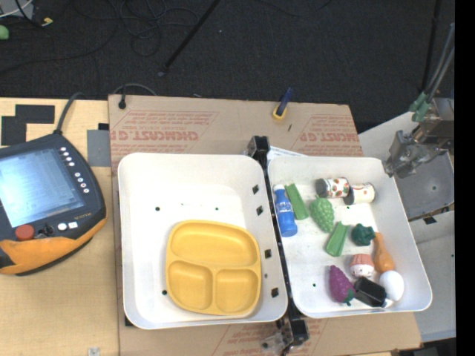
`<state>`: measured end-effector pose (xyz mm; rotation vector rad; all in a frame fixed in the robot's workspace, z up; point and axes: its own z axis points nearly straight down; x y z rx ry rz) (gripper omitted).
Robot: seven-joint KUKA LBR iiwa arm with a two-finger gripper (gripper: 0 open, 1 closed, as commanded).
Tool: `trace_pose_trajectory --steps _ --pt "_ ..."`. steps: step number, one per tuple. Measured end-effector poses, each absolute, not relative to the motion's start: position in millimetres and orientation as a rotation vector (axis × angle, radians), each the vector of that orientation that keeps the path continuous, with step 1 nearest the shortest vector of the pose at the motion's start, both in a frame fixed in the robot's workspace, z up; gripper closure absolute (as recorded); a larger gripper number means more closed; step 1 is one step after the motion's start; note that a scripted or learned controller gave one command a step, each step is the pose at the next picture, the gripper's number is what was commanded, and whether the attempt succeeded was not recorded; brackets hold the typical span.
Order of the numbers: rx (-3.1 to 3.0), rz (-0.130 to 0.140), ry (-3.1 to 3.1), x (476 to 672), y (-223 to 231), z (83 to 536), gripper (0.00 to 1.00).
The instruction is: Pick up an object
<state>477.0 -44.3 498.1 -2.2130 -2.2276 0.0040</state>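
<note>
The right bin (415,269) holds several small toys. A blue bottle (284,211) lies along its left wall, with a green stick (297,201) and a bumpy green piece (322,214) beside it. A spotted can (336,188) and a white cylinder (363,193) lie at the back. Near the front are a green block (337,239), a dark green toy (362,234), an orange carrot (382,255), a white egg (392,283), a black piece (369,293) and a purple toy (340,283). My gripper (404,154) hangs grey at the right, just outside the bin's far right corner, above nothing.
A yellow divided plate (214,267) lies in the left bin (148,191). A control pendant with a screen (44,199) rests on the bench at the far left. Brown cardboard (200,128) lies under both bins, and cables run over the dark floor behind.
</note>
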Motion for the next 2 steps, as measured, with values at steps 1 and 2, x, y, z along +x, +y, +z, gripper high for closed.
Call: trace_pose_trajectory --steps 1,2 --pt "-2.209 0.017 -2.218 475.4 10 358 1.0" --pt "-2.214 -0.011 -2.232 476.2 84 446 1.0"
